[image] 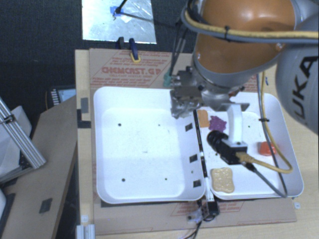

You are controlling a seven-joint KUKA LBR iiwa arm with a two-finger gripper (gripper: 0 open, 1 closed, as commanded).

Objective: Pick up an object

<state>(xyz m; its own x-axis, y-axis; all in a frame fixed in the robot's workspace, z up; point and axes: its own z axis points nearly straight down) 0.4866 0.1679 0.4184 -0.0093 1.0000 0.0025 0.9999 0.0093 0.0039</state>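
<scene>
claw [182, 109] over the bins' divider [201, 158] (orange block [203, 118] just beside)

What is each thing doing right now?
gripper, low over the wall between left bin and right bin
orange block, loose in right bin, beside the gripper
purple piece, loose, right bin
red piece, loose, right bin
tan biscuit, flat, right bin's near end

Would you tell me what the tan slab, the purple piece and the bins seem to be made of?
The tan slab is probably foam or soft plastic, matte, with a dimpled, waffle-like face. The purple piece is matte with a ragged outline, perhaps soft plastic or fabric; too small to tell. The bins look like moulded plastic, smooth, faintly glossy, with rounded corners.
</scene>
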